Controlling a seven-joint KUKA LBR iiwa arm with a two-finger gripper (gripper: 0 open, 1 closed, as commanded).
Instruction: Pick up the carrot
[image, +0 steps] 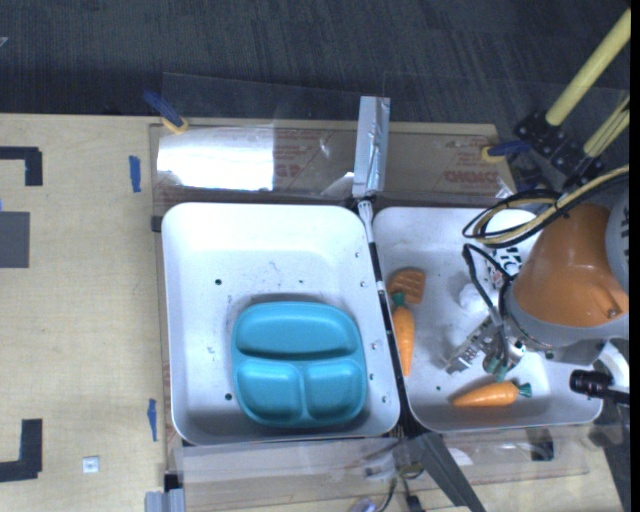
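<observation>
Several orange carrot-like pieces lie in the right bin (440, 235). One carrot (487, 394) with a green tip rests flat near the bin's front edge. A second carrot (403, 338) runs along the left wall, and a shorter orange piece (407, 282) sits just behind it. My gripper (480, 352) hangs low over the right bin, just above and behind the front carrot and right of the wall carrot. Nothing shows between it and either carrot. The orange band of the arm (565, 275) covers the bin's right part.
The left bin (200, 250) holds a blue divided plate (298, 362). A small white object (470, 296) lies in the right bin behind the gripper. Black and yellow cables (500, 235) loop over the right bin's back. A metal divider (371, 150) stands behind the bins.
</observation>
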